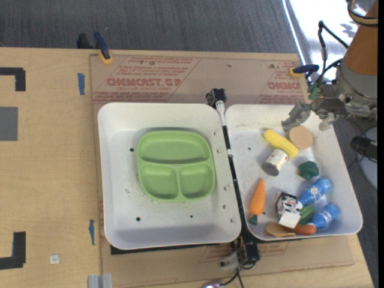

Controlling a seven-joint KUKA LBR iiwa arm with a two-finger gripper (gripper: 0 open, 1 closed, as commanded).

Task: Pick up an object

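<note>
While the arm reaches in over the right bin's far corner, the gripper hangs spread, grasping nothing, near the corn cob.

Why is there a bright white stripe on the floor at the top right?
In the camera view, strong light falls on the dark floor there, washing it out; the white bins look evenly lit, the green divided plate is sharp, and the gripper casts little visible shadow.

Toys crowd the right bin; bare floor surrounds the green tray in the left bin.
</note>
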